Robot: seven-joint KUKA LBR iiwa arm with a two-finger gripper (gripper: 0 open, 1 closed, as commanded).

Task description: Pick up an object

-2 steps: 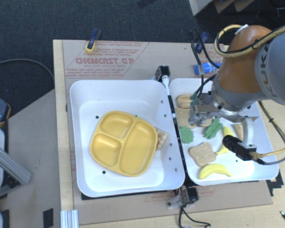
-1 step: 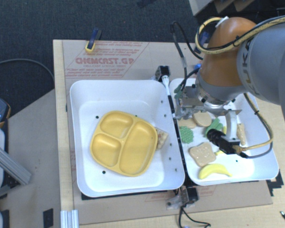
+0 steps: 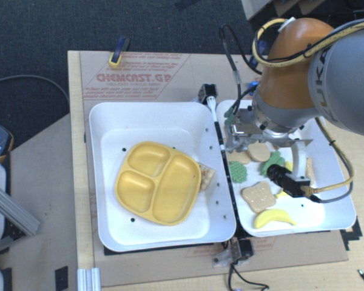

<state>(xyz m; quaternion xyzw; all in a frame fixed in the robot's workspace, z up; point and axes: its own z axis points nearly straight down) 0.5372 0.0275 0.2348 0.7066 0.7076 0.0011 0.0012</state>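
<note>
My gripper [image 3: 241,139] hangs low over the back left part of the right bin [image 3: 327,220], under the orange band of the arm [image 3: 297,38]. Right below it lie a tan round piece [image 3: 259,154] and a smaller tan piece [image 3: 239,159]. A green leafy toy [image 3: 238,173] and another green piece [image 3: 273,162] sit just in front. Nearer the front are a slice of toy toast [image 3: 259,194] and a yellow banana [image 3: 274,218]. The arm's body hides the back of this bin.
The left bin [image 3: 103,132] holds a yellow divided plate [image 3: 158,182] with a small tan piece [image 3: 207,174] at its right edge. A thin divider [image 3: 221,156] separates the bins. A black cable fitting [image 3: 285,179] juts out over the right bin. Cardboard [image 3: 133,77] lies behind.
</note>
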